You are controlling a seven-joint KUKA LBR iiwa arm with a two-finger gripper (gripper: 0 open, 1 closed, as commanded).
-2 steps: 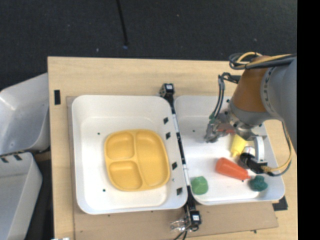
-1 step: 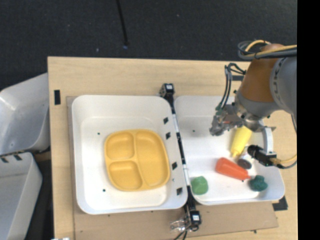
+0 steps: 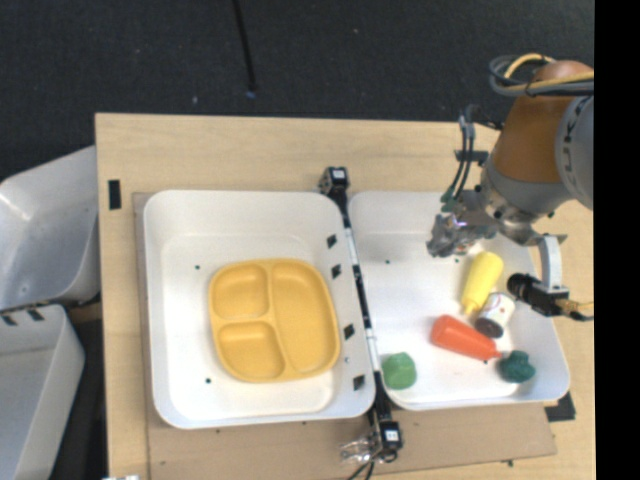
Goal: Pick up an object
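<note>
The arm [image 3: 535, 138] leans in from the right over the right bin [image 3: 400, 268], and its gripper [image 3: 450, 238] hangs low near that bin's back edge. From where I stand I cannot tell how it is set, open or closed; the tip is a dark blur. Nothing shows caught in it.

The things to pick are all crowded into the right bin's near right corner. A yellow bottle [image 3: 481, 278] lies just beside the gripper, tilted, its white cap [image 3: 493, 316] end touching an orange carrot [image 3: 462, 337]. A dark green lump [image 3: 517, 367] sits close to the front right edge. A lighter green piece [image 3: 400, 370] sits near the front left corner, by the wall between the bins. The back left part of this bin is bare white floor.

The left bin [image 3: 170, 298] holds a yellow divided plate [image 3: 272, 320] in its middle, with open floor all round it.
</note>
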